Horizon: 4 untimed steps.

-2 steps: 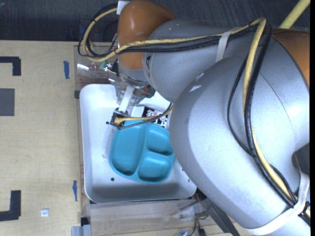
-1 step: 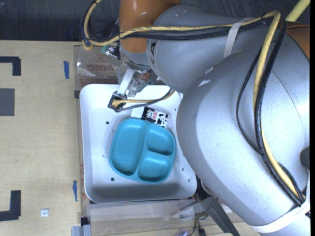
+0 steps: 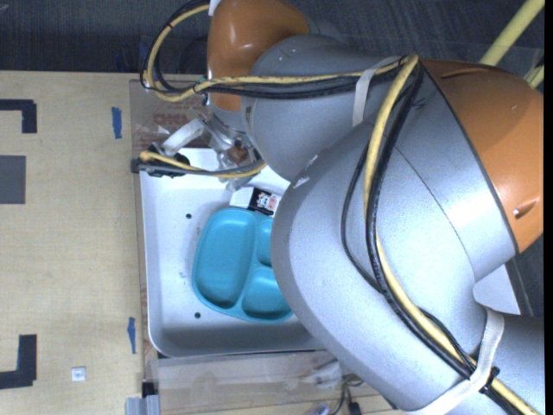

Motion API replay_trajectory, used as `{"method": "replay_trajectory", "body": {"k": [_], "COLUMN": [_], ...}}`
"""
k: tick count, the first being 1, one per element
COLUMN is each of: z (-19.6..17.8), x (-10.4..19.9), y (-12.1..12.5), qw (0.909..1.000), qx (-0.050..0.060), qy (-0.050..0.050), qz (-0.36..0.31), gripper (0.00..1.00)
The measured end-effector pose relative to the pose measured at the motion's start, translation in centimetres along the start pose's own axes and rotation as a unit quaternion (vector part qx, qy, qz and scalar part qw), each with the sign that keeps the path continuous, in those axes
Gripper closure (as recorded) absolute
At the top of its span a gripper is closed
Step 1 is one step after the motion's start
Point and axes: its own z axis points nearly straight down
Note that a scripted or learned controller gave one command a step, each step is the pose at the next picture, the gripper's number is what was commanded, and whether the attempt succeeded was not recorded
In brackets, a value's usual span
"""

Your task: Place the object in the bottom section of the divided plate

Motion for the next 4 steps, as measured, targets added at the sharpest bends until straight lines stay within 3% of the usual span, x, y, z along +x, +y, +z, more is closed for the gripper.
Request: {"method": "replay_trajectory", "body": {"k": [1, 2, 3, 4], "z": [-1.3, 1.7, 6.1, 4.9], "x": [0.2, -1.0, -0.2, 0.0], "y": [0.1, -0.6, -0.4, -0.3], "qw": [1.0, 0.9859, 0.989, 0.9888], "qx": [0.0, 0.0, -0.001, 0.0], "qy": [0.004, 0.001, 0.009, 0.012], "qz": [0.002, 0.167, 0.147, 0.149], "gripper": [1.0, 1.0, 1.0, 1.0]}}
